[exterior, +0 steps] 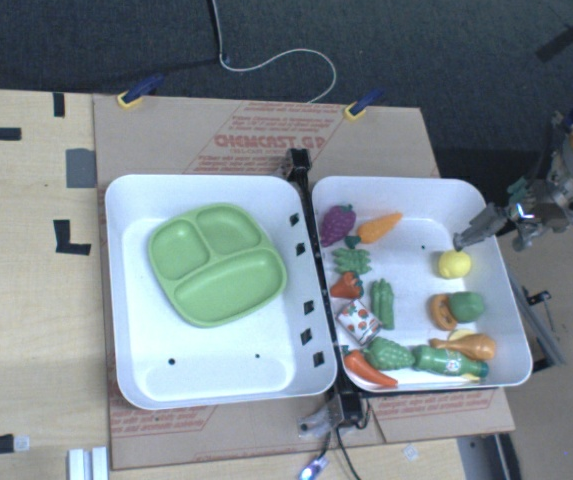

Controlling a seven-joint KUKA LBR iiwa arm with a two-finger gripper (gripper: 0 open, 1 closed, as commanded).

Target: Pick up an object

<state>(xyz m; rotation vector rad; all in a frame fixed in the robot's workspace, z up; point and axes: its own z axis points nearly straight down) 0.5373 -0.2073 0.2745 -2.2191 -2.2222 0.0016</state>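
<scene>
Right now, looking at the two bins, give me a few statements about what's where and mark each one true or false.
1. The green divided plate lies in the left bin. True.
2. The purple grapes sit on the green plate. False: they lie in the right bin, near its upper left corner beside the orange carrot.
3. The yellow lemon lies in the right bin close to the gripper. True.
4. The toy foods are spread evenly over both bins. False: they are all in the right bin.
5. The gripper hangs over the left bin. False: it is at the right bin's right side.
</scene>
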